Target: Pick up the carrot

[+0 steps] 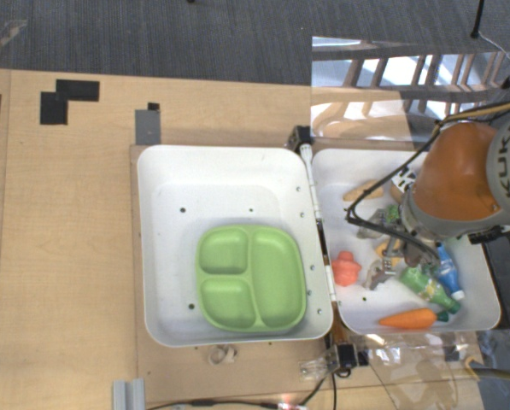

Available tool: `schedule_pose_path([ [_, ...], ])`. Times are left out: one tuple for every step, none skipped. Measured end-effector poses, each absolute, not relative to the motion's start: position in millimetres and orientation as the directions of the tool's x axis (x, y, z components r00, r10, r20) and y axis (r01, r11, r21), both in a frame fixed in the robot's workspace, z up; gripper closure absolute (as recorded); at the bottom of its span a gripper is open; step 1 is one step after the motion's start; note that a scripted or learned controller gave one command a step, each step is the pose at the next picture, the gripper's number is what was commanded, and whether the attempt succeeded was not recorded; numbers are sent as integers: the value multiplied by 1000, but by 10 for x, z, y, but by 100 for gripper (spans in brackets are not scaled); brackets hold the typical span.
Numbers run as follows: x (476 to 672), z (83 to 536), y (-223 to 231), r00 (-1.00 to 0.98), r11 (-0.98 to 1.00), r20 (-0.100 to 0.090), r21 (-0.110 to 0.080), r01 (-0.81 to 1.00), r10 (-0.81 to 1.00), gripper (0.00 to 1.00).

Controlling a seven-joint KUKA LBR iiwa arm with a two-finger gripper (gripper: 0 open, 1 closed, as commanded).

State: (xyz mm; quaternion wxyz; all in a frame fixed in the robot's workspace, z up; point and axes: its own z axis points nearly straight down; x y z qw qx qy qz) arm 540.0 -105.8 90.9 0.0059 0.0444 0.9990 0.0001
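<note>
Gripper (383, 267), finger state hidden, hangs near the tapered orange carrot (407, 319) with its green end.

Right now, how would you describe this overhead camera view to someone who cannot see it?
A grey and orange robot arm reaches from the right into the right white bin, its claw above scattered toys, with an orange carrot lying near the bin's front edge. The left white bin holds a green divided plate.
</note>
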Motion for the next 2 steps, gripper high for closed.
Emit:
schedule_pose_path([
  [5400,909,-1058,-996,996,-12,1,89,89,0],
  [5401,909,-1058,-996,996,-12,1,89,89,0],
])
